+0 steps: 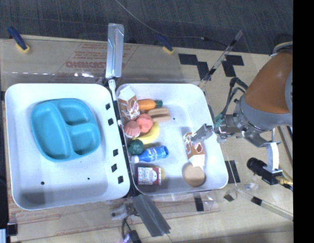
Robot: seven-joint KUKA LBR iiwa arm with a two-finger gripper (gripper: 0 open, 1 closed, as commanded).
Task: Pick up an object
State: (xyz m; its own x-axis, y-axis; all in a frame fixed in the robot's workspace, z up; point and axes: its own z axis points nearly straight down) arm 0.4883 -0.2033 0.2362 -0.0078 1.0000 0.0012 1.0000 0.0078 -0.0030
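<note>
Nothing has been picked up yet, as far as the view shows: every object lies in the right bin [213, 116], none lifted clear. The likeliest target is the small brown and white carton [193, 147] lying near the bin's right wall, with a round tan bun [193, 175] just below it, touching or nearly so. The gripper [201, 133] sits low just above the carton's upper end, reaching in from the right; it seems to be at or on the carton, but whether its fingers are spread or closed cannot be told from this angle, and nothing is plainly seen between them. So the approach looks done, while the grasp and the lift are left.

Along the bin's left side lie a second carton [128, 107], an orange carrot [146, 104], a hot dog [159, 115], a pink peach-like piece [144, 122], a banana [152, 133], a blue and white bottle [151, 154] and a red-labelled jar [148, 175]. Their labels are too small to read.

The left bin [25, 181] holds a blue divided tray [65, 128]. On the cardboard behind the bins, faint red print runs reversed; it may read "CHEMCAS", though this is unsure
</note>
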